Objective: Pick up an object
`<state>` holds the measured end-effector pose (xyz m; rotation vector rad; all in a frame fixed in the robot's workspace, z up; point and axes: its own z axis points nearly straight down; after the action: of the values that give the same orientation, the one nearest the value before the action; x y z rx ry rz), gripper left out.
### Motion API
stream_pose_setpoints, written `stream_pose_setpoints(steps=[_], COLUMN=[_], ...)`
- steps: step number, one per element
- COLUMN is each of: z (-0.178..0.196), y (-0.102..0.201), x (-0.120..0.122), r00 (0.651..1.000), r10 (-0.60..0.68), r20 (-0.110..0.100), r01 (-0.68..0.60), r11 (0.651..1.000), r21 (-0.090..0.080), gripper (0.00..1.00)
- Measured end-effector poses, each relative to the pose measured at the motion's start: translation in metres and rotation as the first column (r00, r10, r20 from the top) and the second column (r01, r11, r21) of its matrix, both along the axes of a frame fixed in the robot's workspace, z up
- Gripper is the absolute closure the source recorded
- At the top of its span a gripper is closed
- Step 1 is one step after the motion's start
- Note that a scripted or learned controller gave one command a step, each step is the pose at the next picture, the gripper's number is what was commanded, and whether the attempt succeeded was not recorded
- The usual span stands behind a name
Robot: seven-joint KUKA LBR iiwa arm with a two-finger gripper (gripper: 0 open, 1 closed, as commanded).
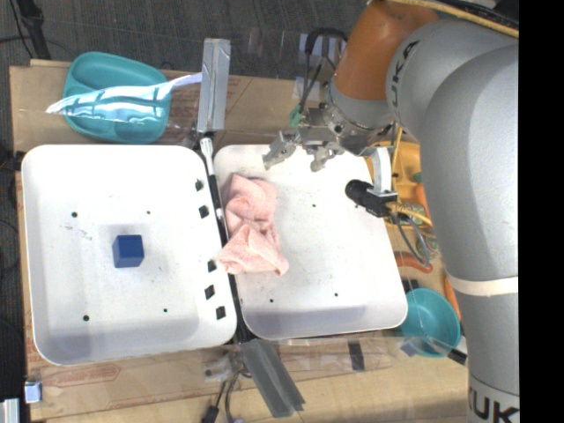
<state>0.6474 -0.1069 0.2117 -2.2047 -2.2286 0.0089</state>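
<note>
Gripper (301, 154) spread open, holding nothing | pink cloth (250, 225) crumpled | arm (458, 148) cut off

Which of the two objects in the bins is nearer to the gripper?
The pink cloth, crumpled in the right bin just below the gripper. The blue cube sits far off in the left bin.

There were two white bins (53, 236), one blue cube (129, 250), one pink cloth (251, 226), and two teal bowls (106, 95).
</note>
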Motion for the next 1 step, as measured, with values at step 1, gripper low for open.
stream_pose_setpoints(steps=[1], z=[-0.0986], y=[-0.032], x=[0.0086], r00=[0.998], r10=[0.065], r20=[0.001], r01=[-0.065], r11=[0.998], r21=[0.001], gripper=[0.0])
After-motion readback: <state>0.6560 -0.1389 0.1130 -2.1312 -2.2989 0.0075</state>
